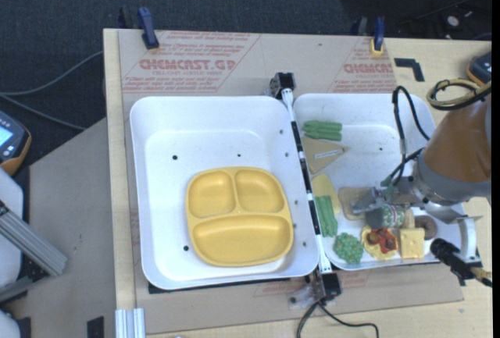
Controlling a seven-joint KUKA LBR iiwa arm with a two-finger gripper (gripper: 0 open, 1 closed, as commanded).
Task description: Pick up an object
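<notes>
The gripper (380,211) is low in the right bin (367,106); whether it is open cannot be determined. Toy food (380,241) lies directly below it: probably light, rigid, slippery plastic. Grasp across a narrow side.

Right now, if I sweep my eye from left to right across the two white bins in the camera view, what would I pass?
Left bin → yellow divided plate → black divider strip between the bins → long green vegetable → broccoli-like green piece → red-and-yellow piece → pale yellow block → grey-and-orange arm.
</notes>
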